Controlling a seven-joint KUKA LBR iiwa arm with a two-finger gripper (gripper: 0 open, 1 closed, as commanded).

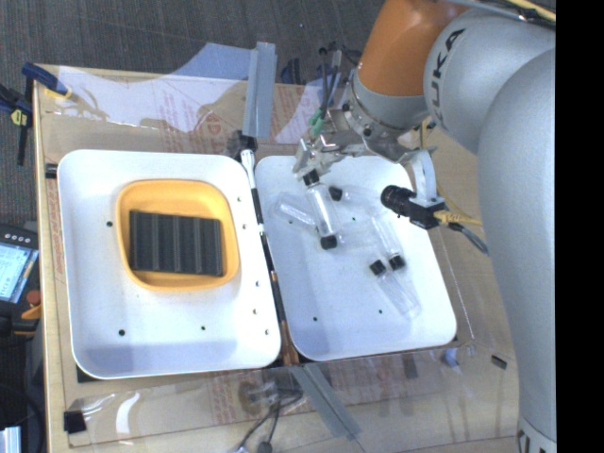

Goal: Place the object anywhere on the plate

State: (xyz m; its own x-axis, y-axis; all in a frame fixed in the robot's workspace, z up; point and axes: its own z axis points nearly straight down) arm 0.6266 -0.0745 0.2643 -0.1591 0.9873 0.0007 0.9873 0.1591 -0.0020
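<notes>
A yellow plate point(175, 199) with a dark ribbed centre lies in the left bin point(94, 328). Several clear tubes with black caps lie in the right bin point(330, 333). One tube point(321, 217) lies lengthwise near the bin's upper middle, with a second point(293, 214) just left of it. Two more tubes point(388, 249) point(407, 297) lie toward the right side. My gripper point(314, 159) hangs low over the right bin's top edge, just above the upper end of the middle tube. Nothing shows as held in it.
A grey metal bar point(257, 88) stands upright behind the seam between the bins. A black cylindrical fitting with a cable point(408, 203) juts out from the wrist over the right bin. Papers lie on the bench behind the bins.
</notes>
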